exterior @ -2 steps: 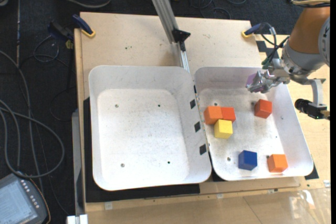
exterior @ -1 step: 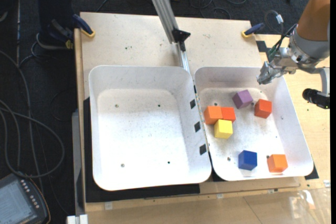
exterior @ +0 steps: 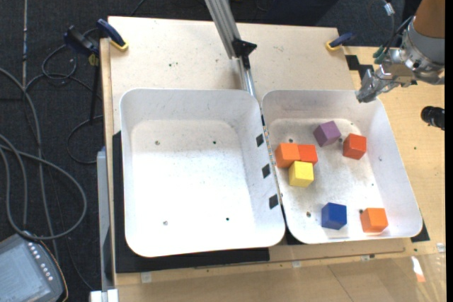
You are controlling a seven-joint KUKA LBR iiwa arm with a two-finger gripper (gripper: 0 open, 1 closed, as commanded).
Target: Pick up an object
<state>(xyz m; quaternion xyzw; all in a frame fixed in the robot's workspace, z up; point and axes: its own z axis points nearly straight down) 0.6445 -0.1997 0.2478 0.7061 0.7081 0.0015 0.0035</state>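
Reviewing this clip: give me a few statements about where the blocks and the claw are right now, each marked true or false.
1. All the blocks lie in the right bin. True.
2. The yellow block touches an orange block. True.
3. The claw holds the purple block. False: the purple block rests on the bin floor, apart from the claw, which is up at the bin's far right corner.
4. The blue block sits at the far end of the bin. False: it lies near the front edge, beside an orange block.
5. There are two blue blocks. False: just one.

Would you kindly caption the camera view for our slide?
Gripper poised over the right bin's far corner; six coloured blocks lie inside.
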